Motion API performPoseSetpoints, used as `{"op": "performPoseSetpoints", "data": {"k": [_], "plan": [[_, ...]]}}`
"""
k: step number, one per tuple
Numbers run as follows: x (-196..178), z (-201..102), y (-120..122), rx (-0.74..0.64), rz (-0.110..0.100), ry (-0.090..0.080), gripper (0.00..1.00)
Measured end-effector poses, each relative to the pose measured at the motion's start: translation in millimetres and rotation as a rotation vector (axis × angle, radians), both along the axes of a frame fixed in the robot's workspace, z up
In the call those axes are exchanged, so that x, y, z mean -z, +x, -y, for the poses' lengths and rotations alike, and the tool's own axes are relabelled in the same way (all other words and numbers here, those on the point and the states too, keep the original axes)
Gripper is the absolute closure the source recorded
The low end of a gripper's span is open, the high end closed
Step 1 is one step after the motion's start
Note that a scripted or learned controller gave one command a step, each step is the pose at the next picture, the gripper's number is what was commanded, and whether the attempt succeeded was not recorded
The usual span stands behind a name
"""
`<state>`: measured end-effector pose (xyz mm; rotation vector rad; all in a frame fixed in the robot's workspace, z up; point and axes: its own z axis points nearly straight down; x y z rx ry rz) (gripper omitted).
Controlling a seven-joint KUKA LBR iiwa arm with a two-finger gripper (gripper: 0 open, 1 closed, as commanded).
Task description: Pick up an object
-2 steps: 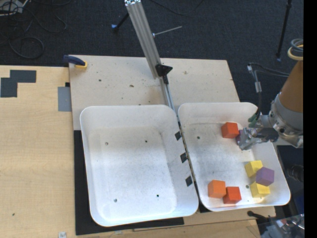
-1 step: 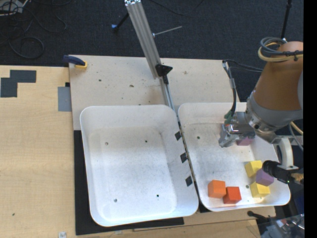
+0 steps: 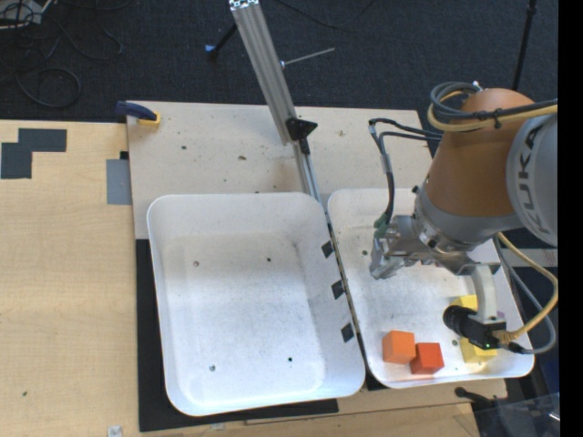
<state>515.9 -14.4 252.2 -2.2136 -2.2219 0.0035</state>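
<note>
Two white bins sit side by side on the bench (image 3: 219, 153), their inner rims touching. The arm (image 3: 478, 167) enters from view right and hangs over the right bin (image 3: 357, 209), with its orange band covering the bin's far right part. The gripper (image 3: 384, 255) is above the middle of this bin, towards its left wall and over bare white floor. It cannot be told from this angle whether the gripper is open or closed, and no object can be seen in its grasp. The orange block (image 3: 398, 346) lies on the floor of the right bin near the front rim. The red block (image 3: 427, 358) touches its right side and sits slightly nearer the rim. Both blocks are well apart from the gripper, to its front and right. A yellow patch (image 3: 467, 302) shows near the right wall, partly covered by robot hardware, and what it is cannot be told. The left bin (image 3: 237, 280) shows a speckled white floor. Three black clips (image 3: 336, 289) sit along the seam between the bins. A slanted metal rail (image 3: 269, 66) rises from the bench behind the bins. A blue and yellow clamp (image 3: 138, 112) grips the far left corner of the bench.
</note>
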Motion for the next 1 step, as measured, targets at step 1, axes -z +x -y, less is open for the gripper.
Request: {"op": "performPoseSetpoints", "data": {"k": [1], "plan": [[2.5, -58.1, 7.4, -0.001, 0.002, 0.0, 1.0]]}}
